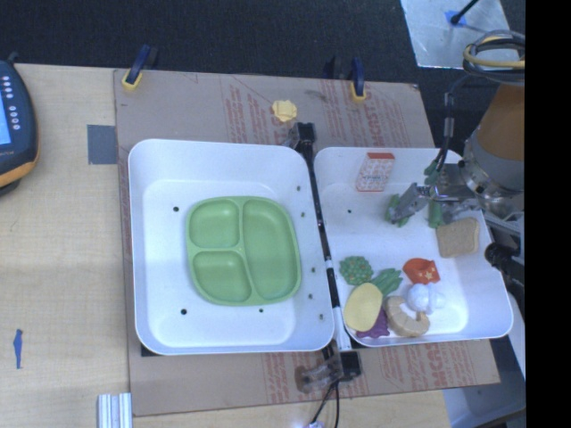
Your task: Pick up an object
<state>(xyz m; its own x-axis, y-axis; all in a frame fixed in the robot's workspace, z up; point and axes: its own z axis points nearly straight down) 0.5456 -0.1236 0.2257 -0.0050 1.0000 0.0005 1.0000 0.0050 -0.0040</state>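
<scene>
- The grey metal pincer (pixel 406 208) hovers over the right shallow white plastic bin (pixel 343 172); fingers apart, gripping nothing.
- Brown cardboard sheet (pixel 223 101) (clamped) covers the pale wooden bench (pixel 53 266).
- A smooth green three-compartment plate (pixel 243 250) sits in the left white bin (pixel 152 239).

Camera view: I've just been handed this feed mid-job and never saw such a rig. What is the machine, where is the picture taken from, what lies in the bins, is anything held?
One fixed camera looks down at a slant. The grey arm reaches in from the right; its tool hangs over the right bin. I see nothing held. That bin holds toy food: bread slice, tomato, broccoli, a small carton. The left bin holds a green divided plate.
</scene>
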